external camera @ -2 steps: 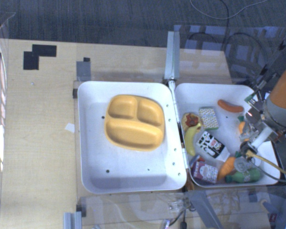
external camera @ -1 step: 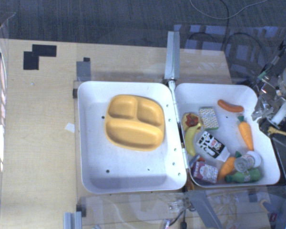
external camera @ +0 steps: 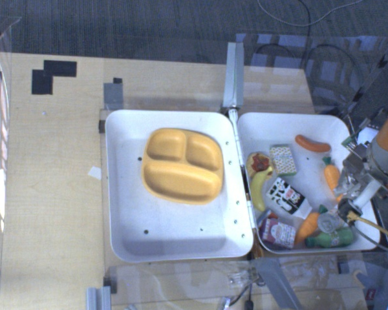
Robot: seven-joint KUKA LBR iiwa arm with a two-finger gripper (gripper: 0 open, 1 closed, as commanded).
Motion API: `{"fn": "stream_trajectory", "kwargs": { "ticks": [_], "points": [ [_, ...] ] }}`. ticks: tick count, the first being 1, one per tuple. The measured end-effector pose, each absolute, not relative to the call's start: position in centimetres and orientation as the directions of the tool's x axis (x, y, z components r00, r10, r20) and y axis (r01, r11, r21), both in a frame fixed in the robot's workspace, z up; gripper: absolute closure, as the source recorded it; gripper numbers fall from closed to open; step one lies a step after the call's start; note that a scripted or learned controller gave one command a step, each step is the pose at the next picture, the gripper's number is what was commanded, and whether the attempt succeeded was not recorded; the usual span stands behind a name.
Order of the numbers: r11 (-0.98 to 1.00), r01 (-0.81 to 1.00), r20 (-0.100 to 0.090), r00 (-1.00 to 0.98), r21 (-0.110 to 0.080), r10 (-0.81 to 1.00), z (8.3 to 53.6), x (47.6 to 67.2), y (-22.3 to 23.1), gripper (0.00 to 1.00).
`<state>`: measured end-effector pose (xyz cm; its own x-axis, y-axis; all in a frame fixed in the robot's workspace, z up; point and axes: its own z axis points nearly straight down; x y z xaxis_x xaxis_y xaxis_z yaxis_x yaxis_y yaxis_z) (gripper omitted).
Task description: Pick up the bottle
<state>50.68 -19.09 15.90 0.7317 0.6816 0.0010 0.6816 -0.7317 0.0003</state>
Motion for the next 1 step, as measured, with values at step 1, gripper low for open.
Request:
{"fn": "stream_trajectory", "kwargs": {
  "ticks": [1],
  "points": [
    [-0.793,0.609,0.003,0.793,0.004,0.609,31.36,52.37,-18.29,1.00]
  ]
}}
